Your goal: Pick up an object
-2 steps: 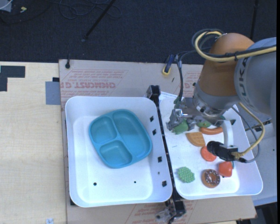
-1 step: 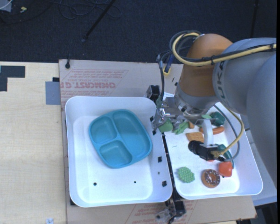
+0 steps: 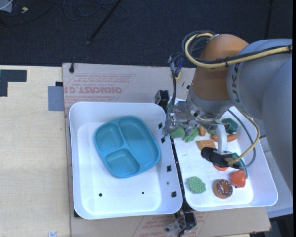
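Grey arm with orange band (image 3: 218, 68) reaching over the right shallow white bin (image 3: 263, 197), two-finger gripper (image 3: 183, 125) low at that bin's upper left corner, just above green toy vegetables (image 3: 184, 133); grip state impossible to tell. Elsewhere in that bin: bumpy green ball (image 3: 196, 184), brown sprinkled doughnut (image 3: 222, 188), red toy piece (image 3: 238, 178). Left of that bin, in the neighbouring bin: blue three-compartment plastic tray (image 3: 126, 145).

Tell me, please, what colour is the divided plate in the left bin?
Light blue; the plate shows clearly in the camera view.
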Controlling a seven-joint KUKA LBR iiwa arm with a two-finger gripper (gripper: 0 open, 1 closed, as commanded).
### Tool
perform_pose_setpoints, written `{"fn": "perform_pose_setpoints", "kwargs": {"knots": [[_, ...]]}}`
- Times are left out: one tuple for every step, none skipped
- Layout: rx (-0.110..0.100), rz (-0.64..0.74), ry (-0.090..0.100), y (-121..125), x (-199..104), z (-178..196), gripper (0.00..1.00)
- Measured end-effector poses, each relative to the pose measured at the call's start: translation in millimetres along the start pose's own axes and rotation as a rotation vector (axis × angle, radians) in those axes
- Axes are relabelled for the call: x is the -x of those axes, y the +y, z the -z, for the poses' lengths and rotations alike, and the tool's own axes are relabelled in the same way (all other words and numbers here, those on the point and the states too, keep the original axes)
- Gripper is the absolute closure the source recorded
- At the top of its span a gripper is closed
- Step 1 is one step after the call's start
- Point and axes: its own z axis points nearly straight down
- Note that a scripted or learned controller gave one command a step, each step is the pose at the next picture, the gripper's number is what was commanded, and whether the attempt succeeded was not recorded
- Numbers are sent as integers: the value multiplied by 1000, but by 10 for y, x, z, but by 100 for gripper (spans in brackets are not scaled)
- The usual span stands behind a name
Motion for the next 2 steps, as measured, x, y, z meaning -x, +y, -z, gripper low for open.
{"fn": "perform_pose_setpoints", "kwargs": {"knots": [[1,2,1,2,-73,193,100],[-2,-1,-1,63,-34,10,100]]}}
